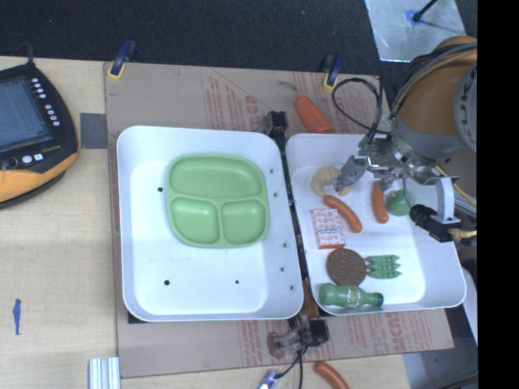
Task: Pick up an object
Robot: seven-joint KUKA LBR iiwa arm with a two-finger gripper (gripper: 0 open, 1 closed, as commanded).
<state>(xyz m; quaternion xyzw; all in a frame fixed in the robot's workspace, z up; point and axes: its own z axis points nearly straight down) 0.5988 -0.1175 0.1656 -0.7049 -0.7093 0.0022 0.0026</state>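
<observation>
Approach over the right bin
Gripper [369, 177] hung with fingers apart, unloaded; sausage [343, 212] just below-left needed a descent

Even bright overhead light, soft shadows, slightly soft focus, perhaps.

Toy foods [343, 212] in right bin [438, 286]

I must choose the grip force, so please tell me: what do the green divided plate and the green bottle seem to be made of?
The green divided plate looks like molded plastic with a matte finish: even pale color, soft rounded dividers, no sharp glare. The green bottle, lying on its side in the right bin, looks like glossy plastic, probably a toy; small bright highlights suggest this, though glass cannot be excluded.
</observation>
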